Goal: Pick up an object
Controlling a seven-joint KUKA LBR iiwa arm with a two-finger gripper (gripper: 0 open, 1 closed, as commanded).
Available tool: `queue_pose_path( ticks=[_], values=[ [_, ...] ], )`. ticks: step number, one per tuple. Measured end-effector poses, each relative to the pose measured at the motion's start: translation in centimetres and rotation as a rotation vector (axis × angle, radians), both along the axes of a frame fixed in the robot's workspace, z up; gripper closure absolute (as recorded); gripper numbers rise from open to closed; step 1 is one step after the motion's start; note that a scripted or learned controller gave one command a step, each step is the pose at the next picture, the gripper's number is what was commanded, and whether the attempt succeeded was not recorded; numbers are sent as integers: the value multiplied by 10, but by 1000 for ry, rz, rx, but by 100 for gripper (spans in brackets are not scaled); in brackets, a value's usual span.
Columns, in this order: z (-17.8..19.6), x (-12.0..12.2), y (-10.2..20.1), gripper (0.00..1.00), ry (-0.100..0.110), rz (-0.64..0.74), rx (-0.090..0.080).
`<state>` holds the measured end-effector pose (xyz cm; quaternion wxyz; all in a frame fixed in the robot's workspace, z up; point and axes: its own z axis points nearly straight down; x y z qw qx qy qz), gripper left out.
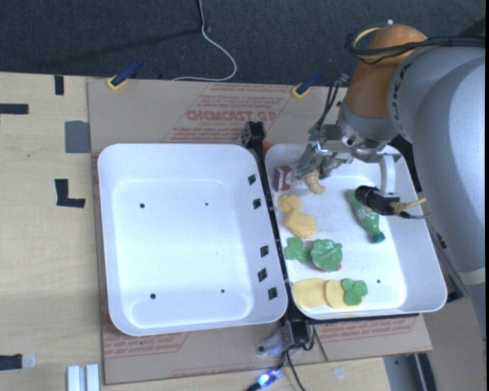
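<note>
Camera view, Ben, largest thing first: what is it?

The grey arm [444, 137], Ana. It comes in from the right, with its orange band [383, 59] over the far edge of the right bin.

And under it?

A brown cardboard sheet [220, 112] lies on the bench, and the two white bins sit on it, touching along their inner sides. The left bin [179, 243] has a few dark dots on its floor. The right bin [416, 279] holds all the loose pieces.

Where is the gripper?

The gripper [319, 169] hangs low over the far left corner of the right bin. I cannot tell whether the claw is spread or pressed together; it is too small and cluttered there.

Now the pieces, big to small.

Two flat yellow slices [310, 293] lie side by side at the near edge, with a small green sprig [354, 288] on the right one. Just beyond them is a green leafy lump [326, 254]. A teal-green piece [374, 225] lies near the right side. A bumpy yellow piece [300, 225] sits by the left wall.

And the thing to pick up?

The closest candidate is a small tan piece [314, 186], just below the gripper. Whether they touch, I cannot tell. A red-and-white scrap [282, 176] lies just to its left, by the wall.
</note>
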<state>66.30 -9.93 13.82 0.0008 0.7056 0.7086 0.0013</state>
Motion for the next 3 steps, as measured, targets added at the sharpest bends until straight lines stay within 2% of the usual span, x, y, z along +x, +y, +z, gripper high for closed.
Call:
queue_pose_path(
  ticks=[1, 2, 3],
  values=[
    [14, 6, 6, 100, 3, -2, 0],
    [48, -34, 42, 100, 4, 0, 1],
    [46, 6, 142, 100, 3, 7, 4]
  ],
)
